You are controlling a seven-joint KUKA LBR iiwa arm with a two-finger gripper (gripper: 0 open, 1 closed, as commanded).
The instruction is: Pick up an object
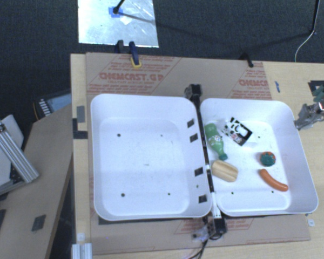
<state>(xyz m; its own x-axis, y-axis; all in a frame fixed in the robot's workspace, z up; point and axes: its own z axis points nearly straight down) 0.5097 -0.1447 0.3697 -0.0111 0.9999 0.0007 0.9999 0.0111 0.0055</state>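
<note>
Five small objects lie in the right shallow white plastic bin (299,144). Nearest, one orange sausage-shaped toy (273,180) slants from upper left to lower right, and one tan bread-like block (224,170) lies crosswise. Farther back sit one round teal ball (267,158), one green bottle (214,140) pointing neck-down toward the block, and one black-and-white patterned piece (237,130). One left white bin (100,112) adjoins. At the right edge the metal gripper (315,109) shows, but I cannot tell how it is set.

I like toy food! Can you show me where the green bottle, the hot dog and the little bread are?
green bottle (214,140): camera view, on the middle of its body.
hot dog (273,180): camera view, on the middle of the orange sausage.
bread (224,170): camera view, on its tan top.
</note>
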